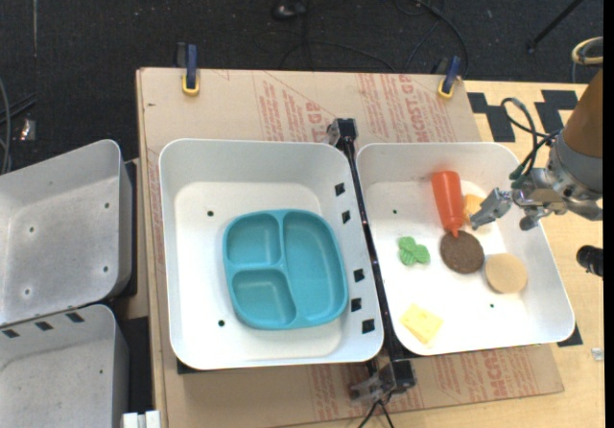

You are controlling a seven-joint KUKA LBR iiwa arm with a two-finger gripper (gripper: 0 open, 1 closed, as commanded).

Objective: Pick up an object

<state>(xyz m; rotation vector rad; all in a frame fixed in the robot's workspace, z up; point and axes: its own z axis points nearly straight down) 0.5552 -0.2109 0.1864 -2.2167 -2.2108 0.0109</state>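
Observation:
The right bin [552,321] holds several small items. An orange cylinder [447,201] lies beside a small yellow-orange piece [473,202]. In front of them sit a green leafy piece [413,251], a dark brown disc [462,251], a tan disc [506,273] and a yellow wedge [422,323]. My gripper [506,213] hangs over the bin's right part, just right of the orange cylinder and above the two discs. It is open, with nothing between its fingers.
The left bin [192,177] holds a teal divided plate [285,268]. A black divider [360,225] runs between the bins. Spare white bins [58,225] lie off the bench to the left. Two clamps [191,71] grip the board's far edge.

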